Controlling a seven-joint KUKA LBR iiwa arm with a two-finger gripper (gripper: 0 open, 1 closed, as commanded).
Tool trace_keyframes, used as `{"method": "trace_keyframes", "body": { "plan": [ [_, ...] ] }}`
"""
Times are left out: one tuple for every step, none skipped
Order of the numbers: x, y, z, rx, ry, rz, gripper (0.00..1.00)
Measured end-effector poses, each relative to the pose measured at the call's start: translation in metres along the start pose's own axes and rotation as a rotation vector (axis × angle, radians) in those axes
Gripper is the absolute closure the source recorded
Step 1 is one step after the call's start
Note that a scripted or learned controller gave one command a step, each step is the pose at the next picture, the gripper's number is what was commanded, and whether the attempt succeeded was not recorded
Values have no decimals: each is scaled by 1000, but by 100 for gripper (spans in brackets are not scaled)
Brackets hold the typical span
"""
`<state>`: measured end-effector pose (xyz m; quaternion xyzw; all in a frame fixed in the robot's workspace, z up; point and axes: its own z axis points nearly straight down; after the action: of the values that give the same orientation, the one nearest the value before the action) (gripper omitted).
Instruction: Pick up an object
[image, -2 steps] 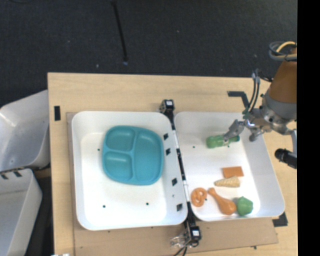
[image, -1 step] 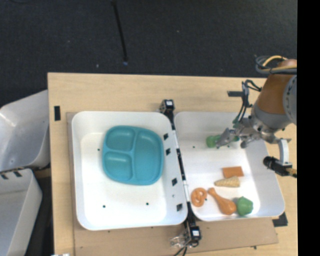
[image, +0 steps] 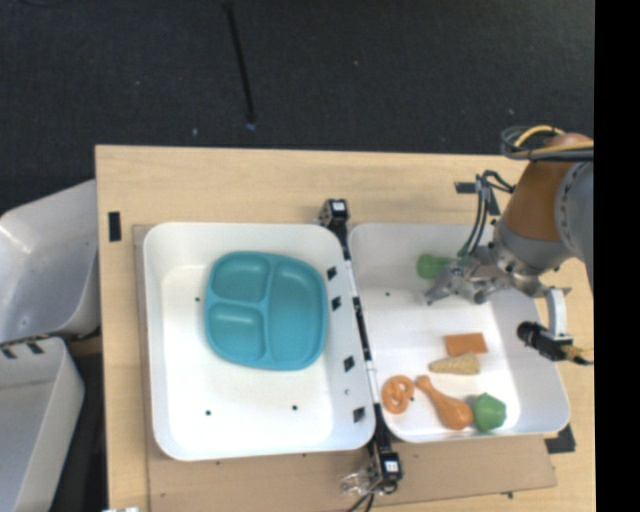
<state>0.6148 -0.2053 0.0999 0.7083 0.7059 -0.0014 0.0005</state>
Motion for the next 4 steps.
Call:
{"method": "trace_keyframes", "body": {
  "plan": [
    [-1, 1, -13, -6, -1, 0, 100],
    [-6, -5, -62, -7, 1, -2, 100],
    [-7, -4, -106, -7, 1, -7, 100],
    [49, -16, -104, -1, 3, -9, 100]
  ]
}}
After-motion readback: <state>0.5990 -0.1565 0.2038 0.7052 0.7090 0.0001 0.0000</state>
